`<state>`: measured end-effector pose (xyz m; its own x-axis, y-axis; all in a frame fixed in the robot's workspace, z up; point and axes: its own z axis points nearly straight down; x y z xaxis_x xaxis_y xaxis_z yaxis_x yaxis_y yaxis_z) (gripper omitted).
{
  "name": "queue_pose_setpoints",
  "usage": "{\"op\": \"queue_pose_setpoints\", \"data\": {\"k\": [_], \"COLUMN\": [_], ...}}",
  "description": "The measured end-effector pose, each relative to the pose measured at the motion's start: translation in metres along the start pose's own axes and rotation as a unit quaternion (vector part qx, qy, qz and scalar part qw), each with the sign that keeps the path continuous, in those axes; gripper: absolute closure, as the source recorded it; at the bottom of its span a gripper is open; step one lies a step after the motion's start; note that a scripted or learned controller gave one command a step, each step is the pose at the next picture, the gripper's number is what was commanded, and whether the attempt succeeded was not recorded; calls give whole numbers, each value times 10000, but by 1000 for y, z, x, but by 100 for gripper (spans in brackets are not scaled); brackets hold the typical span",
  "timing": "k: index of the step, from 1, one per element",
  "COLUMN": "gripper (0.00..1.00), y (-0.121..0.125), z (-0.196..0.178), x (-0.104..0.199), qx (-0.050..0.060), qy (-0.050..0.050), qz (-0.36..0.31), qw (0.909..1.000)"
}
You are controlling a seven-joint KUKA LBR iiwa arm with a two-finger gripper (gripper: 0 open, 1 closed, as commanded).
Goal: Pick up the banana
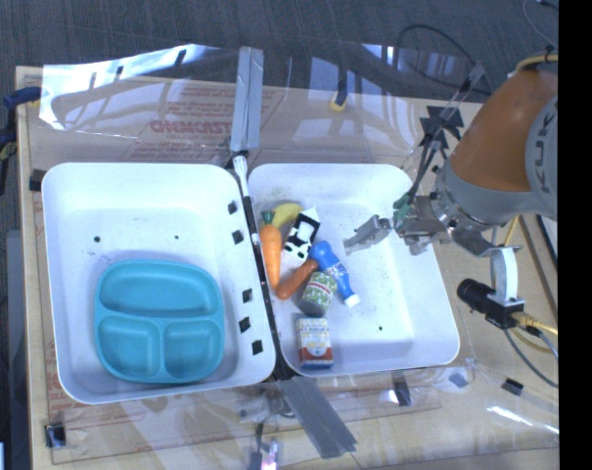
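I am hovering my gripper (374, 231) over the right bin (413, 311), right of centre in the frame; whether it is wide or narrow I cannot tell, and nothing is showing in its grasp; the banana (285, 212) is lying at the bin's upper left, crowded against the carrot (271, 253) and a black-and-white toy (299, 236); I am judging the approach needs care; the teal tray (159, 319) is sitting in the left bin.

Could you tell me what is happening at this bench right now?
A grey and orange arm reaches in over the right bin, its gripper hovering above the bin floor with nothing between its fingers. The banana lies untouched near the divider, beside two carrots. A blue tray sits in the left bin.
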<state>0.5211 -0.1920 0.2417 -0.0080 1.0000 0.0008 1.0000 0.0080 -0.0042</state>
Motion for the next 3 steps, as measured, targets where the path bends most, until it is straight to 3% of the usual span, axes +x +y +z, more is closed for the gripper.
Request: {"op": "queue_pose_setpoints", "data": {"k": [1,2,3], "gripper": [0,0,0], "y": [81,137,126], "z": [82,140,151], "x": [-19,38,59], "qx": [-2,-17,11], "qy": [-1,-4,1], "qz": [1093,142,399], "qw": [9940,9999,9992]}}
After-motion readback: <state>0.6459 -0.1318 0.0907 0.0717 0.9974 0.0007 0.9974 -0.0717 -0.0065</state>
